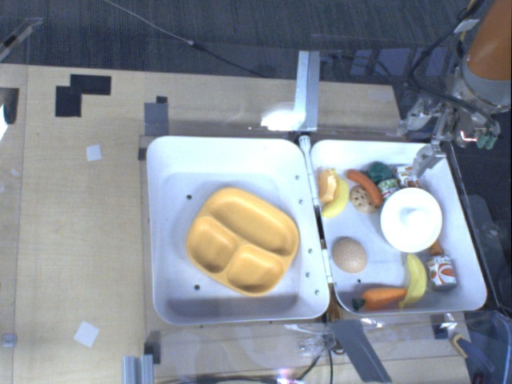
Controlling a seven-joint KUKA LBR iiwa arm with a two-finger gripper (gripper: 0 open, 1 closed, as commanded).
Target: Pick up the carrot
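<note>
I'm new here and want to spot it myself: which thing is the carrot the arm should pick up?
Look in the right bin, along its near edge. The carrot lies flat there, touching the lower banana. It is the orange tapered piece, unlike the round tan ball above it.

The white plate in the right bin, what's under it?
The plate overlaps the top of a banana and part of a small can at its lower edge. Whatever lies beneath its middle is covered.
</note>
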